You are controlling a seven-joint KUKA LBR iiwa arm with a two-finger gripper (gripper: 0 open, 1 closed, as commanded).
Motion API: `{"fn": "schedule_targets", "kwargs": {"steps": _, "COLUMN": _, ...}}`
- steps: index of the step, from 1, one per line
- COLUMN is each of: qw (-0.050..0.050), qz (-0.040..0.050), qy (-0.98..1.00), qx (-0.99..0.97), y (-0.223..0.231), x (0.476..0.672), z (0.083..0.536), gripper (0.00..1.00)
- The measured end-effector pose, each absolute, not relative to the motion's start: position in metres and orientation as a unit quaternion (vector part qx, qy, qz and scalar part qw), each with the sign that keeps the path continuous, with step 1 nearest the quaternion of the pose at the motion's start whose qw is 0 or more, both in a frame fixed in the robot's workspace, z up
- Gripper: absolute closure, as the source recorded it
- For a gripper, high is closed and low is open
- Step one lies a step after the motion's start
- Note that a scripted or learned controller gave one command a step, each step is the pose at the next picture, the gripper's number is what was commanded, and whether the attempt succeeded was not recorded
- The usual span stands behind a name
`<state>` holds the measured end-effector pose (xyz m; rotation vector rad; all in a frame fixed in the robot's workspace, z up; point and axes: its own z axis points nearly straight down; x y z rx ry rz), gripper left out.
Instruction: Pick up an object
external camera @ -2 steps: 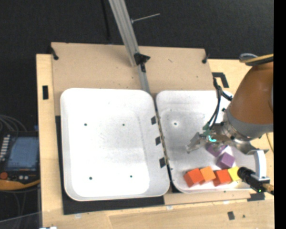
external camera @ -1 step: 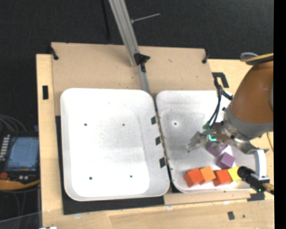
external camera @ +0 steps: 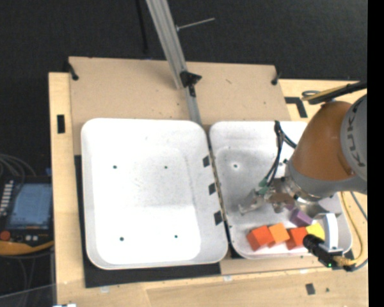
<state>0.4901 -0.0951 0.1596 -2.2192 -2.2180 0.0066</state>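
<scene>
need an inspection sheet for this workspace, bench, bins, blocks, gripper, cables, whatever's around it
surface: wooden bench bearing a left bin and a right bin, side by side.
job's things: in the right bin's near right corner, three orange blocks, a purple block and a yellow block.
clutter: nothing seen.
grippers: gripper over the right bin, next to the blocks; open or shut cannot be told.
cables: black cable beside the arm; loose cables at far left.
surroundings: pendant left of the bench, metal rail slanting at the back, dark floor.
</scene>
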Motion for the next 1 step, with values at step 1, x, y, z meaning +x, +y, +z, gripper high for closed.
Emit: {"fn": "schedule_targets", "kwargs": {"steps": 1, "qw": 0.002, "qz": 0.0019, "qy": -0.707, "qx": -0.708, "y": -0.0934, "x": 0.4841, "z": 0.1157, "gripper": 0.0}}
